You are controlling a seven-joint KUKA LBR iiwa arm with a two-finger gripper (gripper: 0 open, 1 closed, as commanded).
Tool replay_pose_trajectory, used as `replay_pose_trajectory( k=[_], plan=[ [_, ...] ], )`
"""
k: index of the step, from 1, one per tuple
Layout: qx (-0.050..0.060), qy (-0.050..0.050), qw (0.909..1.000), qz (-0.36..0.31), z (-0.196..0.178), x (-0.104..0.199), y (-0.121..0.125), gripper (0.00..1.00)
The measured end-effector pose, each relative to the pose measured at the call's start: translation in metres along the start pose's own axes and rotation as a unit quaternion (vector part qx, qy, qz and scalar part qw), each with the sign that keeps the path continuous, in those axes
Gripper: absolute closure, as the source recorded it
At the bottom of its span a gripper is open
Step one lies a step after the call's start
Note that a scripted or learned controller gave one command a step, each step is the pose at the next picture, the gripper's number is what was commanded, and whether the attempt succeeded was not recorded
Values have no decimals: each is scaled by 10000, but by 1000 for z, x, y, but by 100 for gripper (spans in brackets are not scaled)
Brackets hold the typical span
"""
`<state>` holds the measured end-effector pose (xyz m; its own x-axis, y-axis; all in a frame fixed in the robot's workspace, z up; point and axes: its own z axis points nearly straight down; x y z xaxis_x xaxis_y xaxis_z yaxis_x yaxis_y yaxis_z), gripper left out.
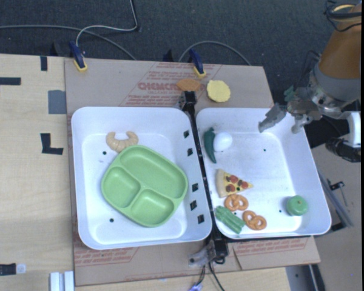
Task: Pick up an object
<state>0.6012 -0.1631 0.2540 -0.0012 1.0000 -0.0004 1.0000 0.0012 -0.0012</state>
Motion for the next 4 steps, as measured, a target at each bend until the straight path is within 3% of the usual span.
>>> replay_pose_trajectory(
  k=[1,2,3,4],
  plan=[
    [9,6,10000,4,61,30,-85,0],
    [5,6,10000,-2,101,68,-93,0],
    [-12,8,10000,6,166,63,-76,0],
    [-35,-7,10000,0,168,66,-97,0]
  ],
)
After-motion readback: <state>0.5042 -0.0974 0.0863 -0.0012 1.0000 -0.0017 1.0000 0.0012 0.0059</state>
